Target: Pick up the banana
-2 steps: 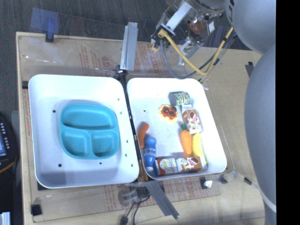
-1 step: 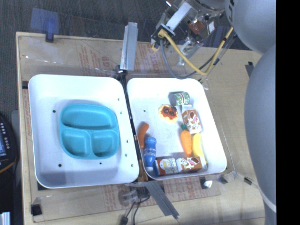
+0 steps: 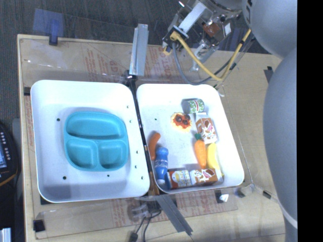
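Banana (image 3: 213, 158) lying in right bin (image 3: 229, 130) near its right wall, touching carrot (image 3: 201, 153); gripper (image 3: 189, 21) raised beyond bin's far edge, well apart from banana, finger state impossible to tell

We count two white bins on the desk (image 3: 75, 59) — the left bin (image 3: 45, 100) holds one blue divided tray (image 3: 96, 140) with three compartments. In the right bin (image 3: 229, 135) we count eight items — one banana (image 3: 213, 158), one carrot (image 3: 201, 153), one blue bottle (image 3: 161, 166), one sausage (image 3: 153, 144), one small green can (image 3: 193, 105), two printed cartons (image 3: 206, 129) (image 3: 194, 177) and one orange flower-like toy (image 3: 181, 120).
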Robot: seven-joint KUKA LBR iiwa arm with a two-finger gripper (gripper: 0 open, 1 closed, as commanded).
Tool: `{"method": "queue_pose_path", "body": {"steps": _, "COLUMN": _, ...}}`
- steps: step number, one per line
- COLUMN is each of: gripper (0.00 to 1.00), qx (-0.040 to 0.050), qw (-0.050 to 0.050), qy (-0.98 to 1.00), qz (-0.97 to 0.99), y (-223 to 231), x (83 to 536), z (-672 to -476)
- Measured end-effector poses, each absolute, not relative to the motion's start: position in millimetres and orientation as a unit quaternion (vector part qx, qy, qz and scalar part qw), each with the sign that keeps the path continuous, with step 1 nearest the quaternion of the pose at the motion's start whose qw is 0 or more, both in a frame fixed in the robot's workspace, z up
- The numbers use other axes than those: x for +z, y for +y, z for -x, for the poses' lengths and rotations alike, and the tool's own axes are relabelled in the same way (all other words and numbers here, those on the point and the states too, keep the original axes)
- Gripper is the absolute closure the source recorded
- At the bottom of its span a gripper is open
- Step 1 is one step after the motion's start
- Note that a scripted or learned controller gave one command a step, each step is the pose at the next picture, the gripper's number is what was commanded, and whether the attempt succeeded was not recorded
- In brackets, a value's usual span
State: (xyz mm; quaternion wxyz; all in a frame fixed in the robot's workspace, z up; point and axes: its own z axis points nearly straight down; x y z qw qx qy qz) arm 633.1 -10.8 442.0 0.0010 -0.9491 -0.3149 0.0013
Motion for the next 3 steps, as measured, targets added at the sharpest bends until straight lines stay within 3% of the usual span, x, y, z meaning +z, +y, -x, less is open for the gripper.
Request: {"method": "queue_pose_path", "body": {"steps": 3, "gripper": 0.0, "qx": 0.0013, "qw": 0.001, "qy": -0.315, "qz": 0.949, "y": -10.8, "x": 442.0, "z": -633.1}}
